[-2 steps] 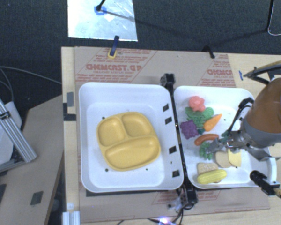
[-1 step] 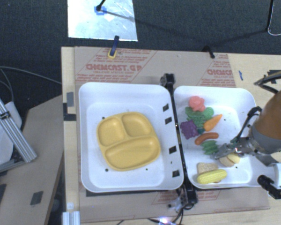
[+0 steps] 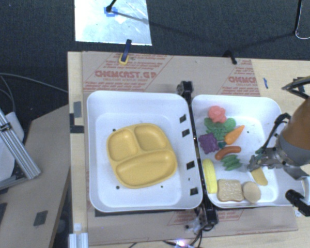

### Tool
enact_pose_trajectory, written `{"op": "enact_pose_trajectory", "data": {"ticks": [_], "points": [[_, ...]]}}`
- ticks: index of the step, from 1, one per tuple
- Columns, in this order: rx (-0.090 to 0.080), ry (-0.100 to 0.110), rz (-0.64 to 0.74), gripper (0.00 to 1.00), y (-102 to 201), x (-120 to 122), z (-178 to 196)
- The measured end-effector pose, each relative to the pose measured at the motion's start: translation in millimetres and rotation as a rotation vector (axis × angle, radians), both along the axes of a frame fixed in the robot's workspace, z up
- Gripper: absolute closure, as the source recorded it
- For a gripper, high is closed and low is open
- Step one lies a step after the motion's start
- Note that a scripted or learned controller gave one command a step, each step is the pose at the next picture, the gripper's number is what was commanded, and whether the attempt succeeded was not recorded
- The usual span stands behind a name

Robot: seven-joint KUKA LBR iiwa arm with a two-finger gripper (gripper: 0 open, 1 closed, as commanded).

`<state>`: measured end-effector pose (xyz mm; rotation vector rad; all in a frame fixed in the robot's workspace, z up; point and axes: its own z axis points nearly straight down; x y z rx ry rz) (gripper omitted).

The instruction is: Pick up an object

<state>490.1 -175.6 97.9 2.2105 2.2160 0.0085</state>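
Note:
The right bin (image 3: 268, 106) holds several toy foods: a pink piece (image 3: 216, 112), green leaves (image 3: 220, 124), an orange carrot (image 3: 234, 134), purple grapes (image 3: 207, 142), a red sausage (image 3: 228, 151), a green piece (image 3: 230, 163), a yellow corn cob (image 3: 210, 175), a bread slice (image 3: 230, 190), a tan round piece (image 3: 251, 191) and a yellow wedge (image 3: 259, 177). My gripper (image 3: 257, 162) hangs low in the right half of this bin, just above the yellow wedge and right of the green piece. Nothing is visibly held in it.
The left bin (image 3: 98, 107) carries a yellow divided plate (image 3: 141, 155). A black hinge strip (image 3: 192, 143) runs between the bins. The arm's orange band (image 3: 306, 130) covers the right bin's right wall. A metal frame (image 3: 10, 138) stands at the left.

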Motion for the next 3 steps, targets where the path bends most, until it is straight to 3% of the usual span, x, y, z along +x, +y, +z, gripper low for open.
{"op": "enact_pose_trajectory", "data": {"ticks": [1,2,3], "points": [[0.004,0.001,0.008,1.0,53,-1,126],[0.005,-0.002,0.012,1.0,119,101,166],[0.008,0.005,0.011,1.0,208,95,216]]}}
